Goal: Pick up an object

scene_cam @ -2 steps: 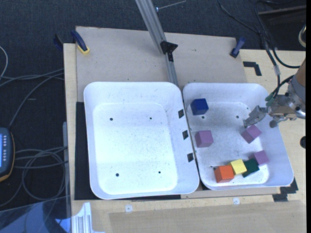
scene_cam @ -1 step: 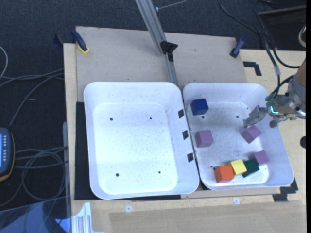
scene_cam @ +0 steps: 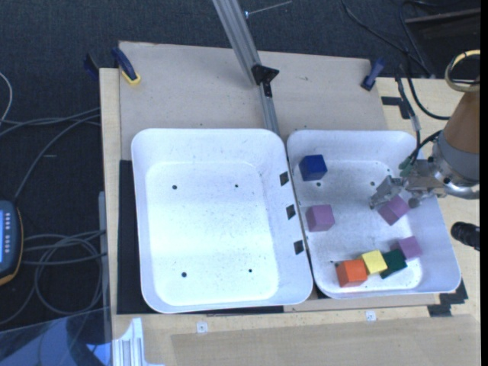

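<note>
**Gripper over a purple block near the right bin's right wall**

The gripper (scene_cam: 390,197), reaching in from the right, sits low in the right bin (scene_cam: 335,139), directly above a purple block (scene_cam: 393,210) close to that bin's right wall. Whether the fingers are spread or pressed together cannot be told, and no block is seen between them. A blue cube (scene_cam: 313,167) lies near the bin's far left corner, a second purple cube (scene_cam: 320,217) beside its left wall. An orange cube (scene_cam: 351,272), yellow cube (scene_cam: 374,262), green cube (scene_cam: 394,261) and small purple cube (scene_cam: 409,246) cluster along the near edge. Likely risks: the tilted block may slip or rotate out of an off-centre pinch, or the fingers may strike the bin's wall. The left bin (scene_cam: 145,204) holds no blocks.
</note>
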Tool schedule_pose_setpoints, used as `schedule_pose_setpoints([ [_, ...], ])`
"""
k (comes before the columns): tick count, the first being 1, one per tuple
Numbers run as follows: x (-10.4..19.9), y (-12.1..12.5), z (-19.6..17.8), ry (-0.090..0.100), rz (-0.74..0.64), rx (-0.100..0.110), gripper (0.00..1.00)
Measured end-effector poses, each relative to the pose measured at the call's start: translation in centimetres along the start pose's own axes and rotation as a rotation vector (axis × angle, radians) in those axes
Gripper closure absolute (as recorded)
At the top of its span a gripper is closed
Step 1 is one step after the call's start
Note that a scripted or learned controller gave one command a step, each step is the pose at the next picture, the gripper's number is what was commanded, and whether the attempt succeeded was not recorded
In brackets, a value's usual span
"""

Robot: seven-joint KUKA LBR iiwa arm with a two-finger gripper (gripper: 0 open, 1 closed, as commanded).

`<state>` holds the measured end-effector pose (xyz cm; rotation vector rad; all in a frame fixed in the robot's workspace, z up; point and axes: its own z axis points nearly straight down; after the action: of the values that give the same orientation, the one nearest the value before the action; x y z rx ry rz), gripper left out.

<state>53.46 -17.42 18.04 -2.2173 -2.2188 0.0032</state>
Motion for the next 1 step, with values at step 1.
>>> schedule_pose_setpoints([
  [1, -0.20, -0.68, 4.49, 0.000, 0.001, 0.001, 0.00],
])
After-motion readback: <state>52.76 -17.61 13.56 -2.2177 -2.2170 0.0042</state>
